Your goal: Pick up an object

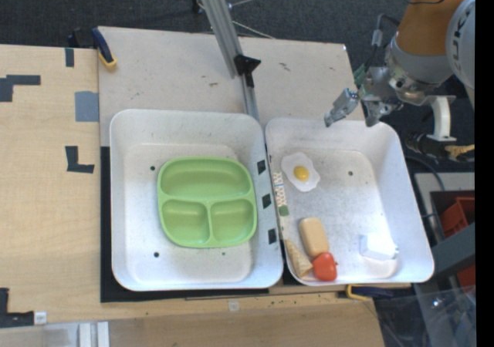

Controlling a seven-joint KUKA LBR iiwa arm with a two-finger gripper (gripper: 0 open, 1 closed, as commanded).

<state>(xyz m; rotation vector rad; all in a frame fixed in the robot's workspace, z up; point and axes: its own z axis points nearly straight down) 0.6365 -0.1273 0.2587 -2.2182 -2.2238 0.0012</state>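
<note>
Nothing is picked up yet. The hand (356, 109) hangs with its fingers apart and nothing between them, over the far rim of the right bin (409, 207). The fried egg (300, 173), bread roll (313, 235) and tomato (325, 267) lie in that bin, untouched; descent and grasp remain.

One fixed camera looks down aslant from above on both white bins (123, 183), arm at right.
</note>
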